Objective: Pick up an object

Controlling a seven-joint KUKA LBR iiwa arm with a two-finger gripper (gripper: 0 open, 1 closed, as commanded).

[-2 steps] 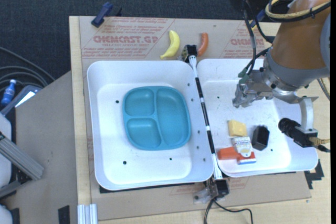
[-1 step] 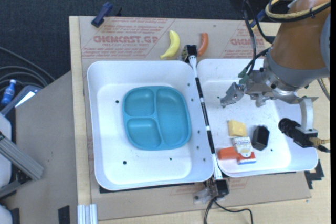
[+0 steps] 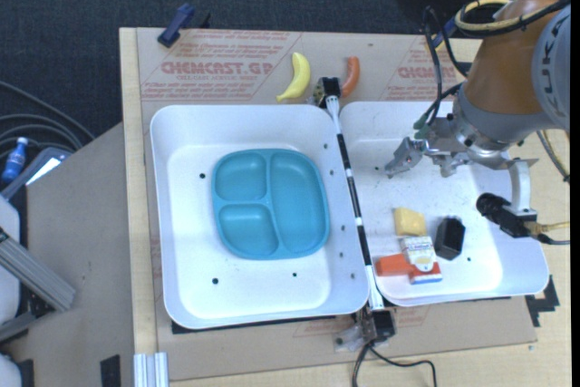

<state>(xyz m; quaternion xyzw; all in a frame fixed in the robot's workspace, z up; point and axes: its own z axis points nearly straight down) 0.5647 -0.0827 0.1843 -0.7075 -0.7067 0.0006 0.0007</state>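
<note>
Since nothing's grabbed yet, working across: the teal three-compartment plastic plate fills the left white bin, too flat to pinch. In the right white bin sit the yellow block, a red-and-white carton and a black chunk. The two-finger gripper hovers above them, empty; can't tell how its fingers are set. I'd drop straight onto the block.

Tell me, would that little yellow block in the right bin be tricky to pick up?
Probably not. The yellow block looks flat-sided and chunky, so it shouldn't roll. It lies apart from the black piece, leaving room around it. It seems small, likely light.
</note>
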